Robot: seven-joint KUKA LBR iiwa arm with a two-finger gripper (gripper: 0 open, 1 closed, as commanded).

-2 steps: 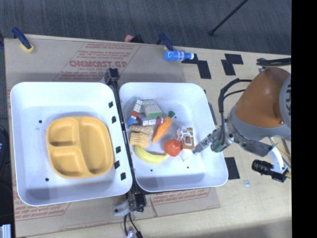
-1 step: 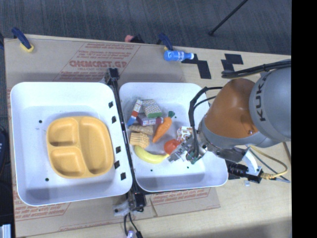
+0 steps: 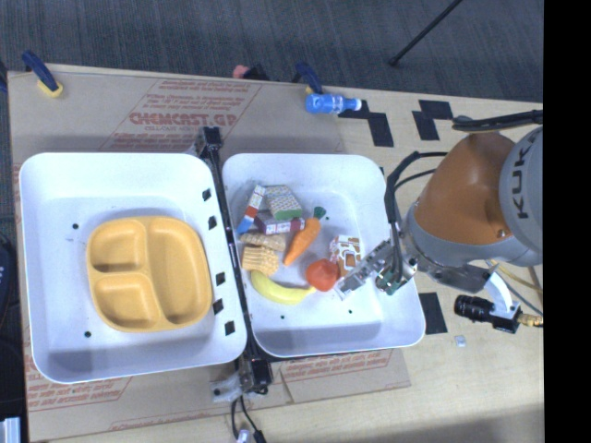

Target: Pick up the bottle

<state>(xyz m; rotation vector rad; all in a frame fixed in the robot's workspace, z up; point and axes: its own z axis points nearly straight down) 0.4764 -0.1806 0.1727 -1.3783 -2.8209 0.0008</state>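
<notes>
The right bin (image 3: pixel 369 178) holds a heap of toy food. A small blue and red item (image 3: pixel 247 220) at the heap's left edge may be the bottle; it is too small to tell for sure. My gripper (image 3: pixel 360 280) is low inside the right bin near its right wall, just right of a red tomato (image 3: pixel 321 274) and below a small printed carton (image 3: pixel 346 250). Nothing shows between its fingers. The grey and orange arm (image 3: pixel 462 201) reaches in from the right over the bin's rim.
In the heap are boxes (image 3: pixel 280 203), a carrot (image 3: pixel 302 238), a waffle (image 3: pixel 260 252) and a banana (image 3: pixel 277 291). The left bin (image 3: pixel 46 192) bears a yellow divided tray (image 3: pixel 148 270). A blue and white bottle-like object (image 3: pixel 325 104) lies on the bench behind the right bin.
</notes>
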